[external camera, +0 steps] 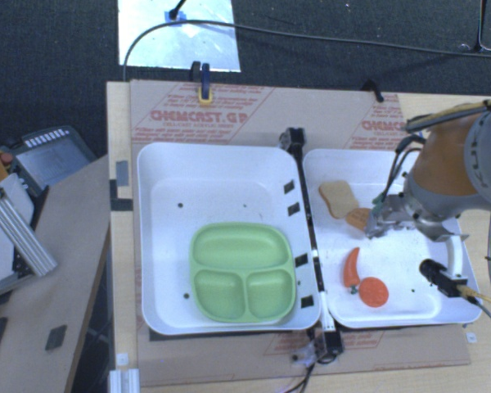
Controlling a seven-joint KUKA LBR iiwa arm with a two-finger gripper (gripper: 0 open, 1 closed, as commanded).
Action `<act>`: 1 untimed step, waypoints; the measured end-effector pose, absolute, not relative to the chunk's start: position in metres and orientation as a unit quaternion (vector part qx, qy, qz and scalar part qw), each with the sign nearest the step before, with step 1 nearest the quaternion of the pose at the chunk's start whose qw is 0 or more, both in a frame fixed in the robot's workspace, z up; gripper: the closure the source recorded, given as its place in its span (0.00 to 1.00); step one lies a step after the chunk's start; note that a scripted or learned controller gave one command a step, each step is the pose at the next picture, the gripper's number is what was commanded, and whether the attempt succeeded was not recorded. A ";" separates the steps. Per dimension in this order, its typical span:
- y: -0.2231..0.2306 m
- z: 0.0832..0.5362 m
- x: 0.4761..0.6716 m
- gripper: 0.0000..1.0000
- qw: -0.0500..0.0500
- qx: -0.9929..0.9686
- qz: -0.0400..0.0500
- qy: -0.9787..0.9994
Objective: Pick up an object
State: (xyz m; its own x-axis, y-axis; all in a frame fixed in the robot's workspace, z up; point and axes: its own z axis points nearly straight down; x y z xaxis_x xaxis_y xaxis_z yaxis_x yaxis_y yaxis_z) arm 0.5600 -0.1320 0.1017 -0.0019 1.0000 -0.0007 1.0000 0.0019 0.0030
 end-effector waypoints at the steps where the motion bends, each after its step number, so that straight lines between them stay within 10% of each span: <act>1: -0.129 0.145 0.562 1.00 0.002 0.706 0.001 0.708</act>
State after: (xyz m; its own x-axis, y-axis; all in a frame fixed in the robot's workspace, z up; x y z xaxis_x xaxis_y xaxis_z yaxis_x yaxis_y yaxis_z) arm 0.5619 -0.1295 0.1447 -0.0036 1.0000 -0.0008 1.0000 0.0036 0.0041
